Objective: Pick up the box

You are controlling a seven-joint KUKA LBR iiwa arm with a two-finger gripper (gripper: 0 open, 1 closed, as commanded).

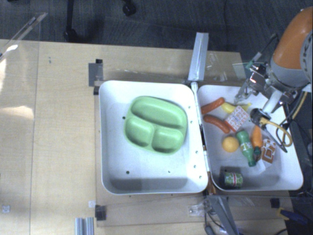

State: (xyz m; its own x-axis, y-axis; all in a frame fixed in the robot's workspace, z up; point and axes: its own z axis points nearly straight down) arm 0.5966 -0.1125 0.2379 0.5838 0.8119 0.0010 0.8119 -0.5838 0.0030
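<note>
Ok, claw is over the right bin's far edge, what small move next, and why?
Probably shift the claw a little toward the near side of the right bin, over the patterned box, then lower. The box lies just below the claw in the camera view, between a sausage and a green bottle, untouched.

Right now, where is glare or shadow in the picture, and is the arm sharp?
Camera view: bright glare on the bench at left; soft shadow along the near wall of the left bin; the green tray looks sharp; the arm at the right edge looks slightly blurred.
</note>
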